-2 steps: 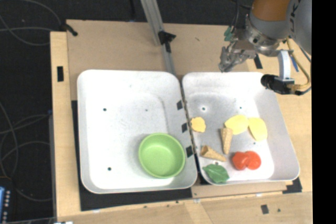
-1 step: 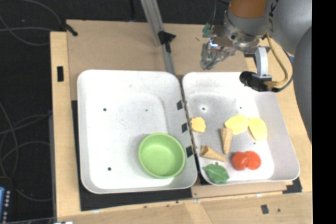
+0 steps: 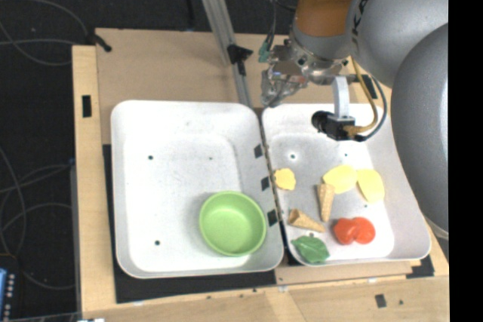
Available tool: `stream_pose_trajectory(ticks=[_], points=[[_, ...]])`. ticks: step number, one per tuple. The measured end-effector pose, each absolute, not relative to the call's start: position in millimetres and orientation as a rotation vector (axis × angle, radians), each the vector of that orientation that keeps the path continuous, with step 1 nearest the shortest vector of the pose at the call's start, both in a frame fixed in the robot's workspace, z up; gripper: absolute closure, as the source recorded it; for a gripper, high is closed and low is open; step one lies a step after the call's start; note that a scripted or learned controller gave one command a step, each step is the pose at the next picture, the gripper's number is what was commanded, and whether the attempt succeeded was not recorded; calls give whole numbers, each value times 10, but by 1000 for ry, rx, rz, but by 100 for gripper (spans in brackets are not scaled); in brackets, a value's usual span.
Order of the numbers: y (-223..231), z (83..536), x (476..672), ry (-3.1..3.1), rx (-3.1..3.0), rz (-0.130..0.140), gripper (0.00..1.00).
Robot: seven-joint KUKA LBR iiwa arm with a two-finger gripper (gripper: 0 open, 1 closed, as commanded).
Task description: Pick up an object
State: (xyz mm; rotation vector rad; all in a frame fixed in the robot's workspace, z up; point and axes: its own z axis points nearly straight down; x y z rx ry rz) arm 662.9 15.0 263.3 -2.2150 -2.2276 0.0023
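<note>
I see a green bowl point(image 3: 232, 223) in the left bin point(image 3: 151, 132), well below-left of the pincer point(image 3: 276, 90). Pincer hangs over the bins' shared top edge; grip state I cannot tell. Right bin point(image 3: 392, 237), below it: yellow pieces point(image 3: 341, 179), two cones point(image 3: 325, 200), red tomato point(image 3: 353, 231), green leaf point(image 3: 310, 248).

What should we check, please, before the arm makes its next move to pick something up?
1. Gripper carries nothing visible: ok.
2. Jaws open or shut: cannot tell, too small and blurred.
3. Gripper over a target: not ok; it sits at the far edge where the bins meet, away from the toys.
4. Targets in the right bin: ok; tomato, two cones, green leaf and yellow pieces lie there.
5. Bowl in the left bin, upright and free: ok.
</note>
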Motion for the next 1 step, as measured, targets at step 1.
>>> stream_pose_trajectory(ticks=[1], points=[[675,2646,6708,-2230,-2214,-2,100]])
